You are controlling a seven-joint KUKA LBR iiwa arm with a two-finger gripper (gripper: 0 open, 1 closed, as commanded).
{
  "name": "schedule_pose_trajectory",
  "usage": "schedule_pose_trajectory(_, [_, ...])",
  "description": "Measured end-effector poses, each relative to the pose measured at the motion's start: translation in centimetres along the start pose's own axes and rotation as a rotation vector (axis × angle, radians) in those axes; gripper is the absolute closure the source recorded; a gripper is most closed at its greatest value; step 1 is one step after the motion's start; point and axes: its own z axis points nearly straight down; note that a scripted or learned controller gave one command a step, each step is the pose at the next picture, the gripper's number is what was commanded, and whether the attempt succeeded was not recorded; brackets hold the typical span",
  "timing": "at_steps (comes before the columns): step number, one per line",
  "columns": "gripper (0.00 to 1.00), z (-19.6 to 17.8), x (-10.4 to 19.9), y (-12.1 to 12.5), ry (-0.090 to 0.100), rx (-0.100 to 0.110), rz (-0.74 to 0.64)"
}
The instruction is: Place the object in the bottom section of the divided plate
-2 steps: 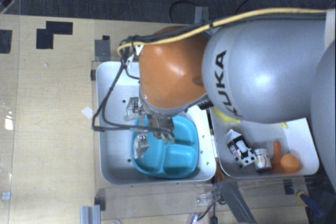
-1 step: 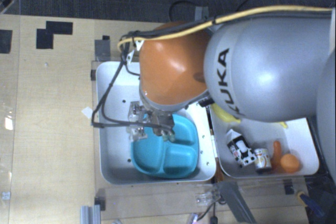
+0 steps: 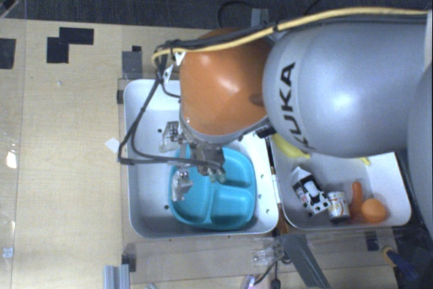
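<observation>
A blue divided plate (image 3: 220,196) lies in the left white bin (image 3: 145,213), toward its front. My gripper (image 3: 181,183) hangs over the plate's left part, just below the orange wrist band (image 3: 220,88). The wrist and arm cover the plate's far part. I cannot make out any object between the gripper's metal parts. A raised ridge splits the plate's visible part into sections.
The right bin (image 3: 399,213) holds an orange ball (image 3: 373,210), a small carrot-like piece (image 3: 356,191), a black-and-white object (image 3: 308,191), a small can (image 3: 336,204) and something yellow (image 3: 289,147) under the arm. A black cable (image 3: 132,132) loops over the left bin.
</observation>
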Motion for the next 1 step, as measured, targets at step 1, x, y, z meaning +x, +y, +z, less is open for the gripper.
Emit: schedule_pose_trajectory(1, [1.0,-0.99,-0.22,0.1,-0.004,-0.004,0.003])
